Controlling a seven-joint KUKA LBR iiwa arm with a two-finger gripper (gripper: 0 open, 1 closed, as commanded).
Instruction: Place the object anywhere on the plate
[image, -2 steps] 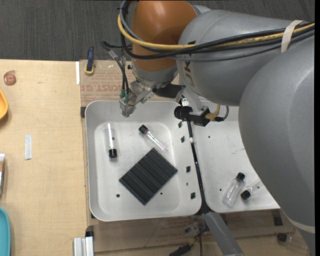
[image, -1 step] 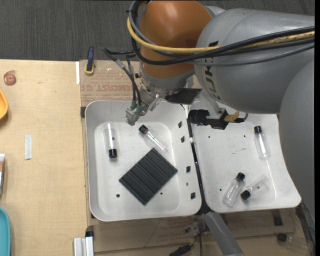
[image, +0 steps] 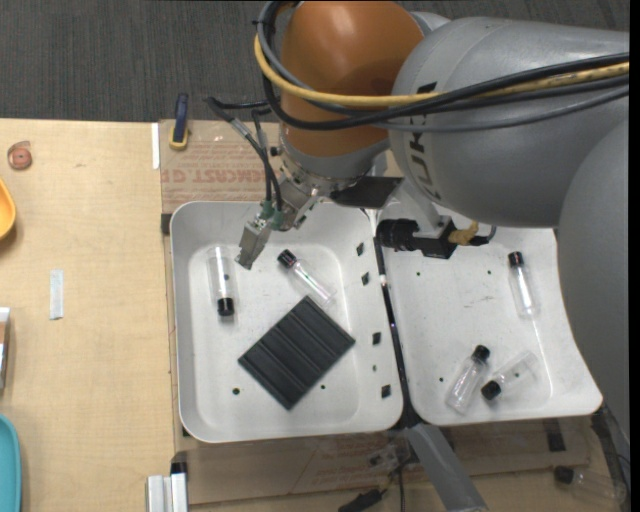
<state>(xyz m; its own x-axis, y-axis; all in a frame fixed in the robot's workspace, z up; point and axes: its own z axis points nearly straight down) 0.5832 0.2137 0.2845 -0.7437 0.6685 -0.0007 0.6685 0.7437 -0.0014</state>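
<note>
A black ribbed plate (image: 297, 352) lies at a slant on the floor of the left bin (image: 186, 340). Two clear vials with black caps share that bin: one (image: 220, 282) near the left wall, another (image: 303, 276) just above the plate's upper corner. My gripper (image: 248, 250) reaches down from the orange-banded wrist into the bin's upper part, its tip between the two vials and slightly above them in the view. I see nothing held at its tip.
The right bin (image: 560, 330) holds three more vials: one (image: 520, 283) near its right side and two (image: 466, 376) (image: 510, 376) close together at the front. The arm's bulk overhangs the back of both bins. A wooden bench lies to the left.
</note>
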